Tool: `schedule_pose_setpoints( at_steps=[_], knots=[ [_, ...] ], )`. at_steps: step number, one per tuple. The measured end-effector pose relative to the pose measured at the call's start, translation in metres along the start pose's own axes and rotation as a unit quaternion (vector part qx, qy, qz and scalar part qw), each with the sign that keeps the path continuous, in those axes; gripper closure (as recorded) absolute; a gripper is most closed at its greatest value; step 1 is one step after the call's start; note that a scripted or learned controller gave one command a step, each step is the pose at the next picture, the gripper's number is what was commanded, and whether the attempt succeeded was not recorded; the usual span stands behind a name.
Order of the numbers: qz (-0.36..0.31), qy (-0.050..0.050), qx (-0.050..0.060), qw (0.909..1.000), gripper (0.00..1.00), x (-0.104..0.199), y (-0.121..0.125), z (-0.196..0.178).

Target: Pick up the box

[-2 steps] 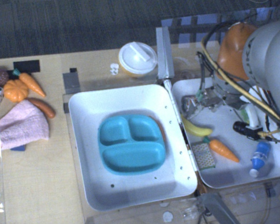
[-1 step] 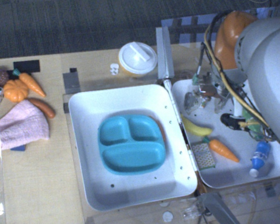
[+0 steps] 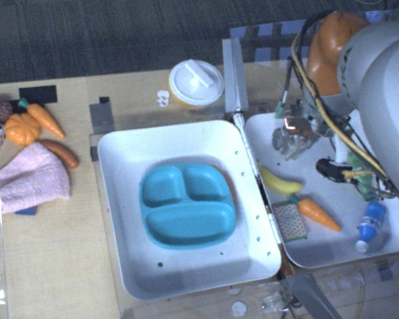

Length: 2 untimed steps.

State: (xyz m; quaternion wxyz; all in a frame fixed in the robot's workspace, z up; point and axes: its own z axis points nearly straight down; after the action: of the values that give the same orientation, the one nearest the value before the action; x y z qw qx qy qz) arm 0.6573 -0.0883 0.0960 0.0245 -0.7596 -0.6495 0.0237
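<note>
A robot arm's tool (image 3: 296, 138) hangs over the far end of the right bin (image 3: 345, 249), its grip impossible to make out from above. The box (image 3: 291, 222) lies flat at the bin's near left, beside a carrot (image 3: 318, 215) and banana (image 3: 280, 182), seemingly not yet lifted; the pickup remains undone.

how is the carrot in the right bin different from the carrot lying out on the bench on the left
The carrot in the right bin lies on the bin floor beside a banana and a small box; the carrot on the bench lies on bare wood next to a small orange pumpkin. The bin carrot's narrow tip points lower right with its top towards the box; the bench carrot's green top points upper left. Both are orange, tapered and slanted much the same way.
</note>
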Motion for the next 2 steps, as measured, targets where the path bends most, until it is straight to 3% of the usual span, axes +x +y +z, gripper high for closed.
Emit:
schedule_pose_setpoints(
  at_steps=[1,2],
  knots=[
    [-0.151,-0.004,-0.037,0.9879,1.00,-0.0450,-0.0345,-0.0885],
    [-0.151,-0.003,-0.037,0.9879,0.00,-0.0448,-0.0345,-0.0882]
  ],
)
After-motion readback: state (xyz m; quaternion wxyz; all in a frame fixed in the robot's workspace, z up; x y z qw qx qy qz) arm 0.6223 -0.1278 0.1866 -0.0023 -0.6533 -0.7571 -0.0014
